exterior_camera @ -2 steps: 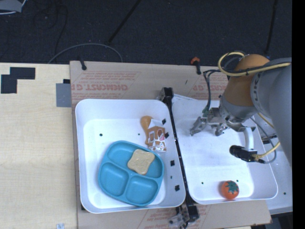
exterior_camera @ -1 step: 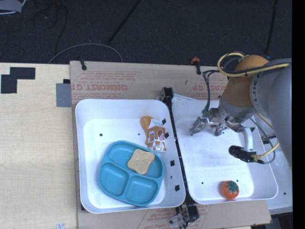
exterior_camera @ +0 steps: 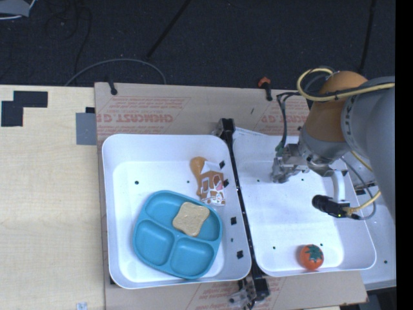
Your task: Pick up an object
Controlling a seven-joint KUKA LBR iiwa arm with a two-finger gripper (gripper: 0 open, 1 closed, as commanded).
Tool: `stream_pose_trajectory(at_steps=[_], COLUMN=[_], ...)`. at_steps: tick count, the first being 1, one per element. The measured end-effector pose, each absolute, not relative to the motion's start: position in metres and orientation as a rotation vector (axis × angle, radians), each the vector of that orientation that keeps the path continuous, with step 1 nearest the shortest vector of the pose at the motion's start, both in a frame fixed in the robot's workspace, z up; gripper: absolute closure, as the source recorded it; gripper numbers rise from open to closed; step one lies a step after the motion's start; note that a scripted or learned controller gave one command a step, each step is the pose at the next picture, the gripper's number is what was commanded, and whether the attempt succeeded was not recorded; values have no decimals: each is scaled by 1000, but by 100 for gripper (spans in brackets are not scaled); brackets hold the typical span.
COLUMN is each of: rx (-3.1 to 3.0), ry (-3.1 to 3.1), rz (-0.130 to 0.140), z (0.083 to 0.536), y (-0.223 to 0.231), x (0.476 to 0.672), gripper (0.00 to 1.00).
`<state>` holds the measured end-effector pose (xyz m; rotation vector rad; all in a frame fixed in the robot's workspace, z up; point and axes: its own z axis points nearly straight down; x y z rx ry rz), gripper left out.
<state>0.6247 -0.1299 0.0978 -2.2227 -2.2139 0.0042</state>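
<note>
A small orange-red tomato (exterior_camera: 310,256) lies near the front edge of the right bin (exterior_camera: 284,237). In the left bin (exterior_camera: 122,173) a blue divided plate (exterior_camera: 173,235) carries a slice of toast (exterior_camera: 190,219). Behind the plate lie a tan drumstick-like piece (exterior_camera: 197,168) and a small brown-and-white carton (exterior_camera: 211,188). My gripper (exterior_camera: 282,170) hangs low over the back part of the right bin, well behind the tomato. Nothing shows between its tips.
A black divider (exterior_camera: 233,192) runs between the two bins. Cables loop around the arm's wrist (exterior_camera: 322,108) at the right. Bare white floor of the right bin lies between the gripper and the tomato.
</note>
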Motion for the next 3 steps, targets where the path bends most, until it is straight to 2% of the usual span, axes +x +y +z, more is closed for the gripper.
stream_pose_trajectory(at_steps=[1, 2, 3], rx=[-2220, -2220, -2218], ry=[-2224, -2224, -2223], rz=[-2, -1, 1], z=[150, 197, 221], y=[-120, -118, -119], x=[625, 618, 618], gripper=[100, 100, 100])
